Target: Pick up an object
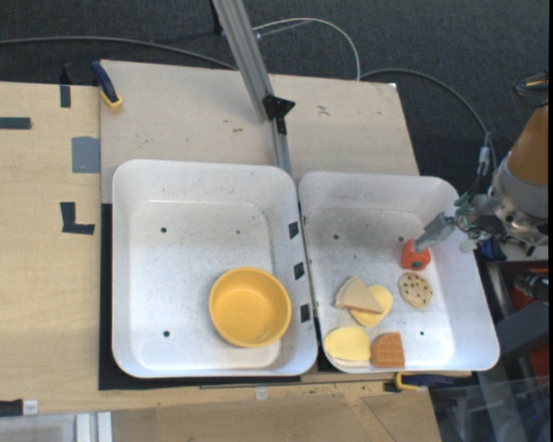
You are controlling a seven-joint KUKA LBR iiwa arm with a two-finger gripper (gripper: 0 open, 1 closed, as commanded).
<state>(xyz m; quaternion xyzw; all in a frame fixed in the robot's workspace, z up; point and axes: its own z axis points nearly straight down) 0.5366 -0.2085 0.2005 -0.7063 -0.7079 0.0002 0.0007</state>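
Red tomato-like obj (416,256) sits in the right bin (461,343), near its right wall. My gripper (435,232) is just above it, fingertip touching or nearly so; can't tell how far open I am, nothing visibly held. Nearby: cookie (415,290), bread wedge (356,296), yellow pcs (347,344). Yellow bowl (250,307) in left bin (129,247).

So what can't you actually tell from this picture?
- Gripper, camera view: too small and blurred to say if it grips the red object below it.
- Arm: cut off by the right edge.
- Red object: too small to identify.
- Yellow bowl: what lies beneath it is hidden.
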